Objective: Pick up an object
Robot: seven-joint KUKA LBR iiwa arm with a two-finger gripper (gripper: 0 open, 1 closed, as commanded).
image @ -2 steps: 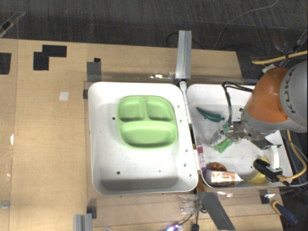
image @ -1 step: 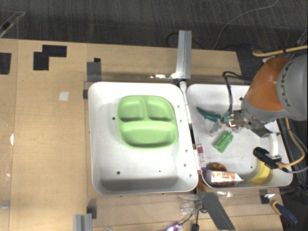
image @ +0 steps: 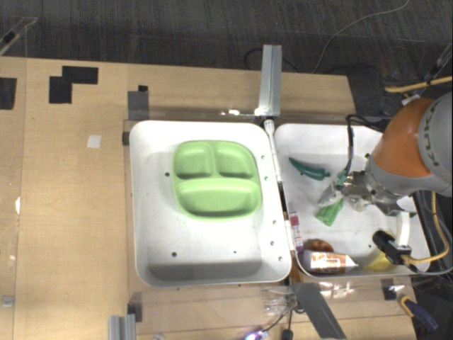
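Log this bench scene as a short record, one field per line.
left bin: holds a green divided plate
right bin: dark green tool, light green piece, orange packet, yellow item
arm: reaches in from the right, over the right bin
gripper: just above the light green piece; grasp cannot be judged
divider: metal strip between the bins
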